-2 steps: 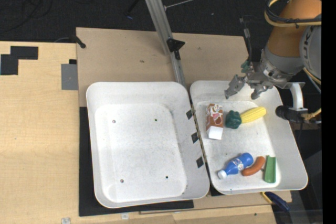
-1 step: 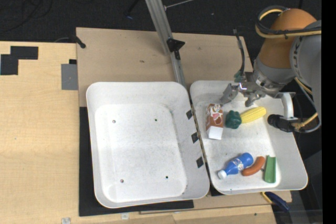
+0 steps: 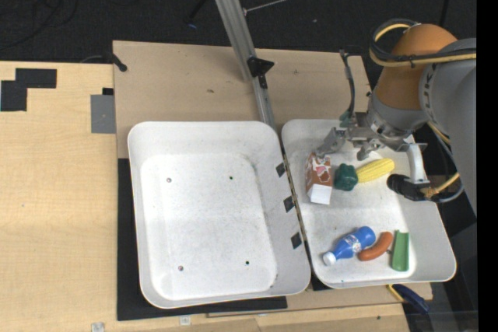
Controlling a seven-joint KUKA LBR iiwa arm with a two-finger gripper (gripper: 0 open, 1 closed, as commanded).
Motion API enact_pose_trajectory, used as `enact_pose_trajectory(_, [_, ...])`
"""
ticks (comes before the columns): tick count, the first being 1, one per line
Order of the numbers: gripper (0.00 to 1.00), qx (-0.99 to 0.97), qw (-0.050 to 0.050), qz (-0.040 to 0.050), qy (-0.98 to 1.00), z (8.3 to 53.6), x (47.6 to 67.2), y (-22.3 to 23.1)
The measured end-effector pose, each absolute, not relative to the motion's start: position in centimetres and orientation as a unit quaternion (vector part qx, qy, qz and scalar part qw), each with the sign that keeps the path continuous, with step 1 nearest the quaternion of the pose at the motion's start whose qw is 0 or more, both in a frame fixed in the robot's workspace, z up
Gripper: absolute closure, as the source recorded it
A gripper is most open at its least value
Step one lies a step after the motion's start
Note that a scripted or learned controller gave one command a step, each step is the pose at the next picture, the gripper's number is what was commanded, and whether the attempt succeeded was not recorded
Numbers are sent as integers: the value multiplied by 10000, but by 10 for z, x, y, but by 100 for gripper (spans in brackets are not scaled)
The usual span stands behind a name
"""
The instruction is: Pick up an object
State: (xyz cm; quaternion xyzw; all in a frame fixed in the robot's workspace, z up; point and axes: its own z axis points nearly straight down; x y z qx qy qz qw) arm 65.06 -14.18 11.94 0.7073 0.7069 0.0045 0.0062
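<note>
The gripper [image 3: 346,138] hangs at the right bin's [image 3: 436,249] far edge, above the toy corn [image 3: 375,169]; whether it is apart or together cannot be told. The corn lies mid-bin, probably light, stiff and bumpy; its narrow middle looks the best hold.

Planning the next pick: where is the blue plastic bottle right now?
The blue plastic bottle lies in the right white bin, near its front edge, touching the orange sausage-shaped toy on its right.
</note>
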Motion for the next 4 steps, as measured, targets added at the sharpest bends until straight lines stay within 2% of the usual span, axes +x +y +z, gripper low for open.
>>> enact_pose_trajectory(1, [100,7084,63,58,7057,130,651,-142])
enact_pose_trajectory(2, [100,7072,20,9,7070,188,657,-151])
enact_pose_trajectory(3, [100,7068,20,13,7074,248,651,-148])
enact_pose_trajectory(4, [100,7058,3,1,7084,257,651,-148])
